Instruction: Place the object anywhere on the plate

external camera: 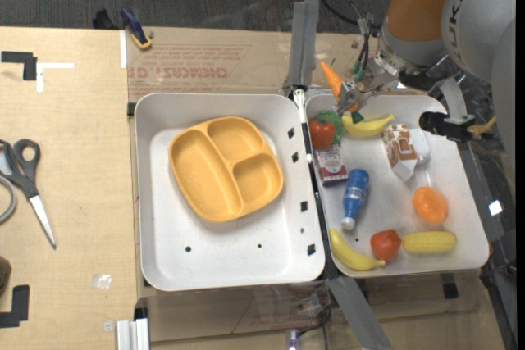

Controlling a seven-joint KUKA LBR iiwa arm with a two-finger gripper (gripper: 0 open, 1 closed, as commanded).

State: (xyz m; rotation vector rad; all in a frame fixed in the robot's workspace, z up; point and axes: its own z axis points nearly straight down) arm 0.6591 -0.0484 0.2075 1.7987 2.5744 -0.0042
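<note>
While the gripper (354, 94) hung above the right bin's (467, 254) twelve o'clock edge, a carrot (330, 78) looked clamped between its fingers. Transport seemed underway; the next move called for travel toward nine o'clock, to the plate (225, 168).

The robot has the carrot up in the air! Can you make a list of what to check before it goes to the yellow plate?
1. Carrot between the fingers of the gripper: ok, it hangs above the right bin's far-left corner.
2. Grip firm enough for the trip: cannot tell, the fingers seem to pinch just the lower end.
3. Plate ready: ok, all three sections lie bare in the left bin.
4. Way over the wall between the bins: ok, nothing stands tall there.
5. Nothing else stuck to the carrot: ok, the banana and red pepper lie below in the bin.
</note>
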